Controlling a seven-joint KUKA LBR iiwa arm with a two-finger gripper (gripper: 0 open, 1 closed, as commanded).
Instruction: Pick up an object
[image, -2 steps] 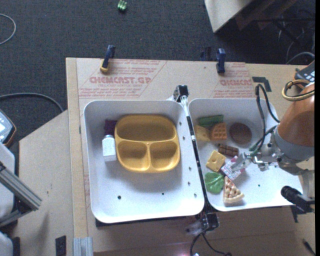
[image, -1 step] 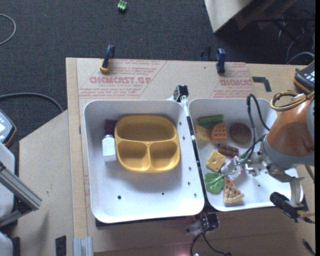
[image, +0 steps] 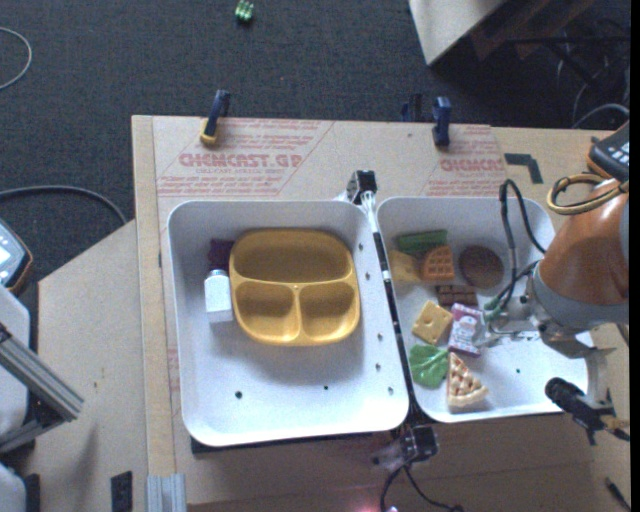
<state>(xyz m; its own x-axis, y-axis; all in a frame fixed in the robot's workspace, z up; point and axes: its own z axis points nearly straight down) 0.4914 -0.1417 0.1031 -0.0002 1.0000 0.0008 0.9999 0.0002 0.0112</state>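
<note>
The right bin (image: 520, 395) holds several toy foods: a green piece (image: 421, 241), a waffle (image: 437, 264), a brown cookie (image: 481, 266), a dark chocolate bar (image: 456, 295), a yellow cheese wedge (image: 432, 322), a pink carton (image: 465, 330), a green leaf (image: 429, 364) and a pizza slice (image: 464, 383). My gripper (image: 494, 322) hangs low over this bin, just right of the pink carton and close to it. The arm's orange band (image: 590, 260) is above the bin's right side.
The left bin (image: 290, 410) carries a yellow divided plate (image: 294, 285), a small white bottle (image: 218, 296) and a dark purple object (image: 220, 250) at the plate's left. Clamps (image: 214, 117) (image: 441, 120) grip the board's far edge. A black cable (image: 512, 225) loops over the right bin.
</note>
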